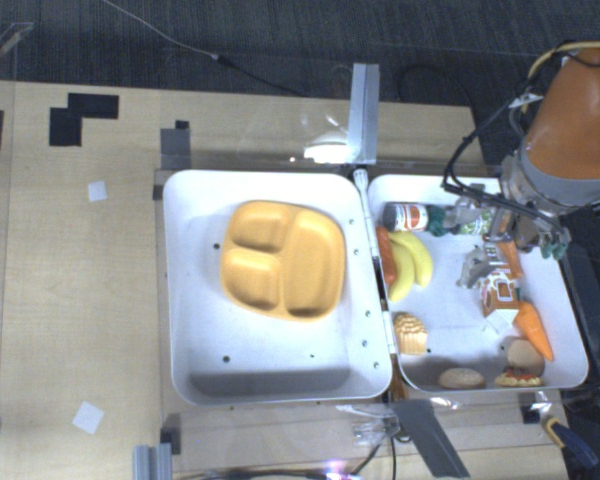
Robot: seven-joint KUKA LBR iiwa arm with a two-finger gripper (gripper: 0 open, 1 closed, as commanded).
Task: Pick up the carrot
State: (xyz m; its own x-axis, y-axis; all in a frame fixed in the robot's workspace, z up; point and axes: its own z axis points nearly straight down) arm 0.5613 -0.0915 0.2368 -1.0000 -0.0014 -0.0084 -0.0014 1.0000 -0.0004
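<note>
Camera view, taken from the near edge of the table (70, 298) upward: along the near wall of the right bin (450, 353) lie a brown bun-like piece (462, 377), a small red and yellow item (520, 376) and a round tan piece (524, 352), with a waffle-like block (411, 333) toward the bin's left wall. The carrot (533, 329) lies just beyond them, by the right wall, tapered end pointing to the near corner, touching or almost touching the tan piece. Pressed against its upper end is a small white and orange carton (499, 293). The gripper (488, 256) hangs above that carton, a little up and left of the carrot, so it looks to be positioned for a descent rather than gripping; whether its fingers are spread or closed I cannot tell, and nothing can be seen held.

Farther in lie a banana (411, 264) and a red stick-like item (385, 254) by the dividing wall, then a tipped can (407, 216) and a green-wrapped item (458, 220) at the far side. The left bin (195, 298) carries a yellow divided tray (283, 259).

The carton and the tan piece crowd both ends of the carrot, and the right wall is close; in my judgement a grasp across the carrot's middle is least obstructed.
</note>
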